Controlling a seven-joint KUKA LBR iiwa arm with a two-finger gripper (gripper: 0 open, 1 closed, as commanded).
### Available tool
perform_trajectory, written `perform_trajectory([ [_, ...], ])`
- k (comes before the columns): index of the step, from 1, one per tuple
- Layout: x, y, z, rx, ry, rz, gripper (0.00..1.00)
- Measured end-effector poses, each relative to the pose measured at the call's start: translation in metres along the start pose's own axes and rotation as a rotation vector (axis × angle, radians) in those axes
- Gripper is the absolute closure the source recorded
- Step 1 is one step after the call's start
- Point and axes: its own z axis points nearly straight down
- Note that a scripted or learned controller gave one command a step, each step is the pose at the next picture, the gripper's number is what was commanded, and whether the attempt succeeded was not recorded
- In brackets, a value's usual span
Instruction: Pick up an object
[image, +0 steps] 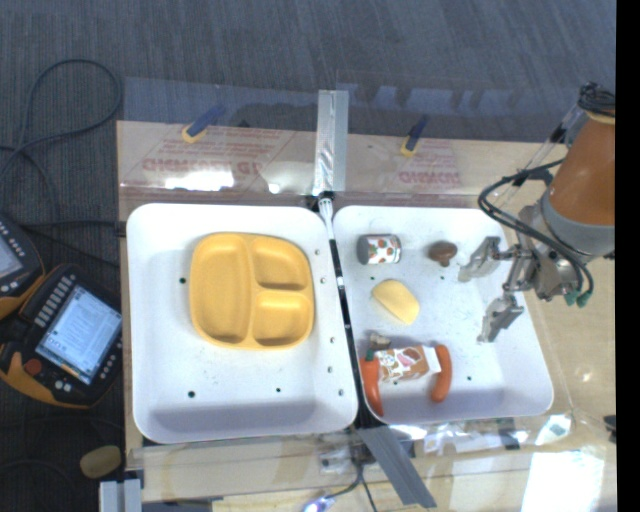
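Nearest the lens, along bottom edge: metal bracket (395, 465) at front of worktop (150, 160). Two white bins side by side on worktop. Left bin (160, 400) with yellow divided tray (250, 290), flat, roughly centred. Right bin (520, 390) with small items: orange-ended packet with printed label (405, 368) near front wall, pale yellow lump (396, 301) mid-bin, small can (379, 249) on its side toward back left, brown lump (442, 252) just right of can. Grey arm with orange band (585, 175) coming in from right. End effector (490, 292) over right side of right bin, fingers (480, 257) spread apart, nothing between them, well apart from yellow lump. Handheld controller with screen (70, 330) left of worktop.
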Motion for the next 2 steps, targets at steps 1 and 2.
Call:
perform_trajectory([
  [1, -0.03, -0.011, -0.001, 0.0, -0.001, 0.125, 0.0],
  [2, -0.078, -0.023, 0.013, 0.001, -0.001, 0.135, 0.0],
])
